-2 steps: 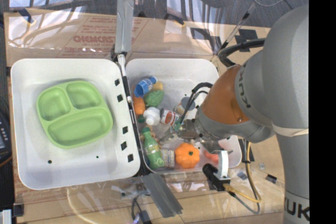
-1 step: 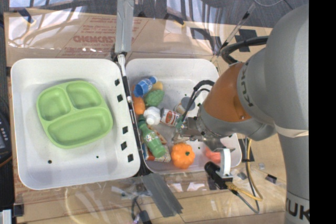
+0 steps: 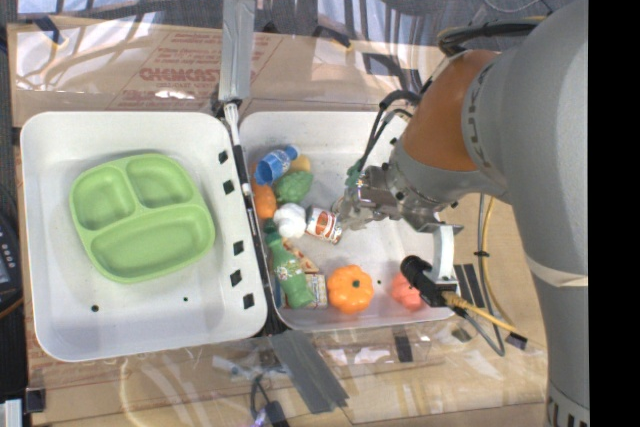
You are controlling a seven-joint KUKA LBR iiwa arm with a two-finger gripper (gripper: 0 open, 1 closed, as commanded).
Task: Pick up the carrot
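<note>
Carrot [image 3: 263, 202], a small orange toy at the right bin's [image 3: 330, 120] left wall, looks light, stiff and slick, best pinched across its middle, while the claw [image 3: 350, 205] hovers right of it, its opening impossible to tell.

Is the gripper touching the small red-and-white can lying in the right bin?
Cannot tell. In the camera view the gripper sits right beside the small red-and-white can, their outlines meeting, but the slanted angle shows neither clear contact nor a gap.
</note>
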